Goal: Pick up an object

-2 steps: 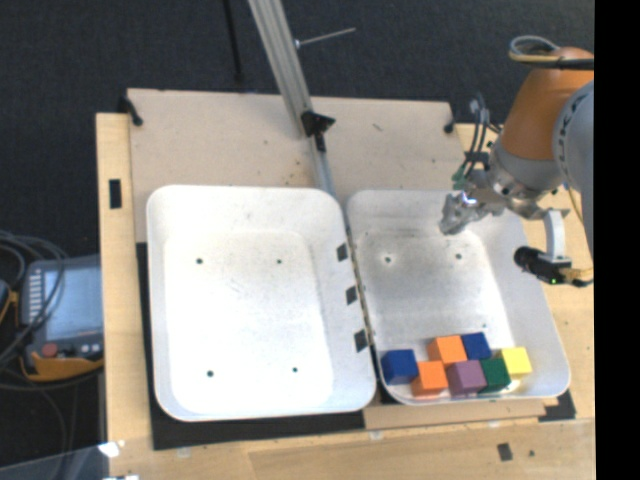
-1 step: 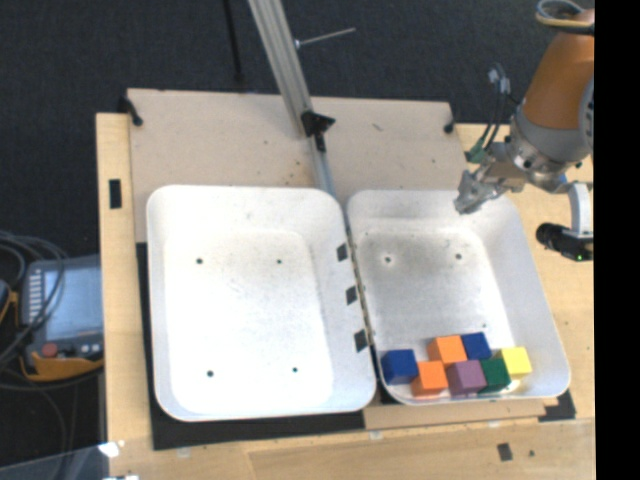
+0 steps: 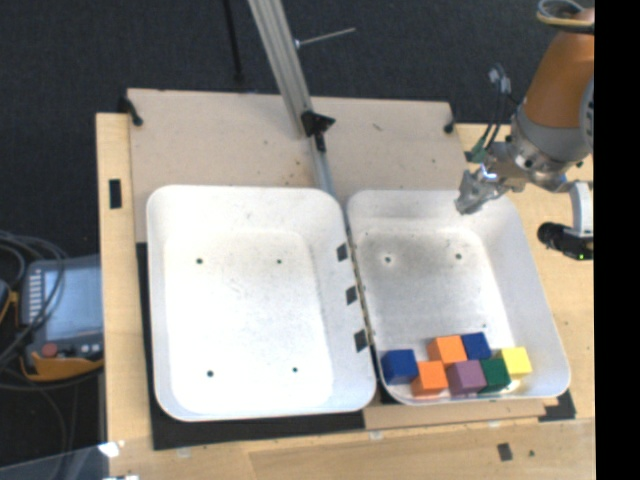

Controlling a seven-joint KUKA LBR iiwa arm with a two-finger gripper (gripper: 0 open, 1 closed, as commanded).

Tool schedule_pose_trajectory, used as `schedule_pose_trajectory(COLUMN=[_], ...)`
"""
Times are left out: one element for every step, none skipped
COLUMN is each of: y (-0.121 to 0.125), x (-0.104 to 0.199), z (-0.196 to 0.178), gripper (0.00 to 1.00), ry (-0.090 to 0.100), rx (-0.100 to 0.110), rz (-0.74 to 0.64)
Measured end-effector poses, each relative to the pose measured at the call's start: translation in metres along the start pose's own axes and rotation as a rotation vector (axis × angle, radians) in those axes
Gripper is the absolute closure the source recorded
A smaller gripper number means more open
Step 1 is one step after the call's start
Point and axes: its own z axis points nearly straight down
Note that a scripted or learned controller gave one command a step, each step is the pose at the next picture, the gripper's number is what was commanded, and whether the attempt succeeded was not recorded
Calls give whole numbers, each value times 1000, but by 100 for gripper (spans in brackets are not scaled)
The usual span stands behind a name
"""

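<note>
Smooth coloured cubes (image 3: 458,364) cluster in the glossy right bin (image 3: 530,268); jaws' opening cannot be told.

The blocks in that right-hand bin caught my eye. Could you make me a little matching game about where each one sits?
Things:
1. yellow block
2. blue block
3. purple block
4. gripper

Places:
A. leftmost of the cluster
B. above the right bin's far corner
C. rightmost of the cluster
D. between an orange and a green block

Pairs: 1-C, 2-A, 3-D, 4-B
</note>
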Motion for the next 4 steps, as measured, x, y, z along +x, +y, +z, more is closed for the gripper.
schedule_pose_trajectory(y=[-21, -37, -58, -84], x=[57, 113, 169, 217], z=[-7, 0, 4, 3], gripper=[100, 100, 100, 100], ry=[2, 3, 3, 3], rx=[3, 4, 4, 4], rz=[4, 4, 4, 4])
